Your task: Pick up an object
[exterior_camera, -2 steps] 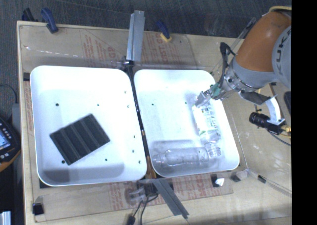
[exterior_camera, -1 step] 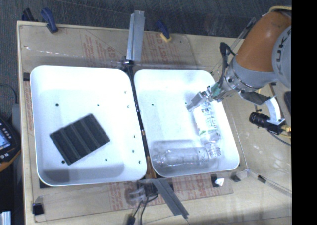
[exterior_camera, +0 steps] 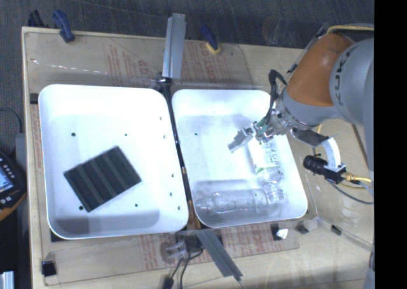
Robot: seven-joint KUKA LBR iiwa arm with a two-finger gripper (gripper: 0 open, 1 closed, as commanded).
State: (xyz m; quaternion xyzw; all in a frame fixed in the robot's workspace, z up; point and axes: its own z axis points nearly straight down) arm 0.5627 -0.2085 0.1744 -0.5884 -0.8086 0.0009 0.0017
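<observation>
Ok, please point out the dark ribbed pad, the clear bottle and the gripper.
dark ribbed pad (exterior_camera: 102, 177), camera view, middle of its ridged top.
clear bottle (exterior_camera: 232, 201), camera view, middle of its body.
gripper (exterior_camera: 240, 140), camera view, between its fingertips.

Arm (exterior_camera: 331, 84) reaches leftward, tool (exterior_camera: 245, 138) held low.

bench (exterior_camera: 331, 230): wooden | on it: left bin (exterior_camera: 48, 154), right bin (exterior_camera: 219, 98), side by side, touching

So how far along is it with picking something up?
Done: the gripper has reached into the right bin, beside a small clear bottle. In hand: nothing visibly between its fingers. Left: grasping and lifting; a larger clear bottle lies along the near wall, and the black ridged panel sits in the left bin.
</observation>
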